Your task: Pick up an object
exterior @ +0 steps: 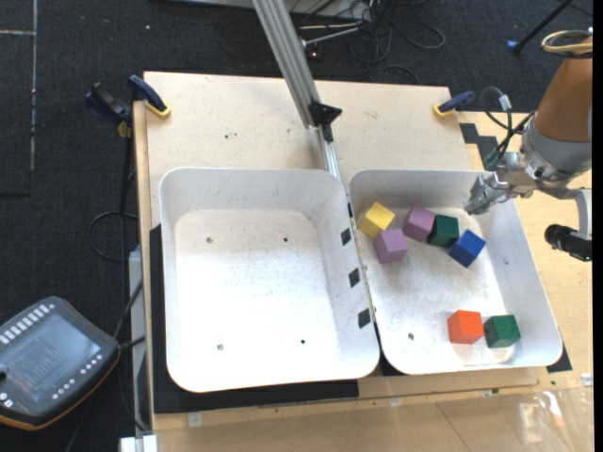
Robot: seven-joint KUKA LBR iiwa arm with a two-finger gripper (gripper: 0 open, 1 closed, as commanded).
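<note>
The bench (245,121) carries two shallow white bins side by side. The left bin (188,347) is the larger shape in view; the right bin (528,281) holds every block. The grey arm (565,121) with its orange band comes in from the right, and its gripper (479,199) hangs over the far right part of the right bin, just beyond the blue cube; nothing shows between its tips, and whether they are spread or closed cannot be told at this size. A slanted metal pole (287,45) runs from the far side down to the seam between the bins. In the far half of the right bin sits a cluster: a yellow cube (378,218) leftmost, a purple cube (391,245) just near it, a second purple cube (419,222) to the right, touching a dark green cube (444,231), then a blue cube (466,248). At the near right corner an orange cube (464,327) sits beside another green cube (502,330).
</note>
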